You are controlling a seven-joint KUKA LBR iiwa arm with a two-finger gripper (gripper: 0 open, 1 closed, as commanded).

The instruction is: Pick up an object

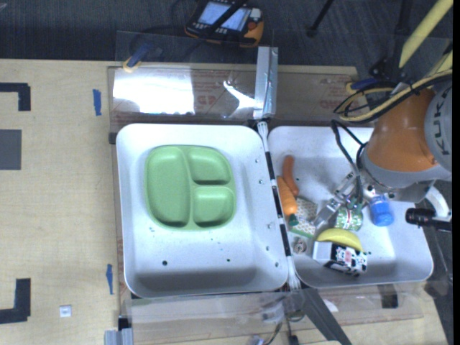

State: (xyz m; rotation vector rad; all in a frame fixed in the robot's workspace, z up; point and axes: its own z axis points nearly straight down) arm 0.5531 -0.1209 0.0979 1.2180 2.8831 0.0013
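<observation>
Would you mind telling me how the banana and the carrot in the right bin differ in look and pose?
The banana is yellow and curved; the carrot is orange and nearly straight. The banana lies crosswise near the bin's front, while the carrot lies lengthwise along the bin's left wall. The banana sits just below the pincer; the carrot lies farther off to the left. Both are elongated toy-like foods resting in the right bin.

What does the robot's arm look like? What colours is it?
The arm is rounded and bulky, with a big orange band and a grey section below it toward the wrist. White letters, part of a name, show on its grey upper part at the picture's edge. Black cables loop beside it. Its gripper is small, metal and silvery.
</observation>
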